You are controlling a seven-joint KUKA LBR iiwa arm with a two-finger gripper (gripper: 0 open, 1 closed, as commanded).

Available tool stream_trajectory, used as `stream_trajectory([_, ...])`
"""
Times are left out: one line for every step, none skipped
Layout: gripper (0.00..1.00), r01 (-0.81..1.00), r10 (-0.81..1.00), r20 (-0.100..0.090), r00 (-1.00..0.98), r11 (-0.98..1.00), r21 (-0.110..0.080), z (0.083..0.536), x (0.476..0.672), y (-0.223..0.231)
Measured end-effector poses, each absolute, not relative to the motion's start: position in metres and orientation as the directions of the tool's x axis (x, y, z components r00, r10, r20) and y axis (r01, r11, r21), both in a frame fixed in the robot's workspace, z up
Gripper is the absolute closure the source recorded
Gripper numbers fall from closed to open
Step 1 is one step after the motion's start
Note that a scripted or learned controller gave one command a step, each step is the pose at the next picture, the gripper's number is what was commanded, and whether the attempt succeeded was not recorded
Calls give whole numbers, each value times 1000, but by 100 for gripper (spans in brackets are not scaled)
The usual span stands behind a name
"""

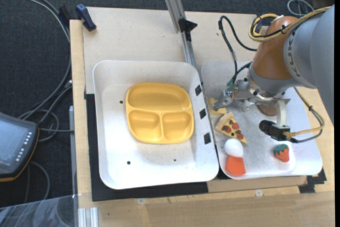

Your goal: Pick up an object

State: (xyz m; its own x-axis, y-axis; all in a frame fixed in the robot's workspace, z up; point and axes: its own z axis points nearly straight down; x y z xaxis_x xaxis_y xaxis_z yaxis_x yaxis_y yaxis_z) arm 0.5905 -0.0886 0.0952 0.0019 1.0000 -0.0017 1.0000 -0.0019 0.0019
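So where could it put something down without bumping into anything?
Bare floor rings the yellow tray in the left bin, widest below it. The right bin is crowded: pizza slice, egg, strawberry, plus the arm.

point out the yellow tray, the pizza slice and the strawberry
yellow tray (159, 112): camera view, on its middle divider
pizza slice (232, 128): camera view, centre of the topping side
strawberry (282, 152): camera view, on its red body

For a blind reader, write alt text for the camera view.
A grey-and-orange robot arm reaches into the right bin, which holds a pizza slice, a white-and-orange piece and a strawberry. The left bin holds a yellow divided plate.
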Motion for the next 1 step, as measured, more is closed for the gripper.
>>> stream_trajectory([100,1000,1000,-2,2,-2,6,108,592,-89])
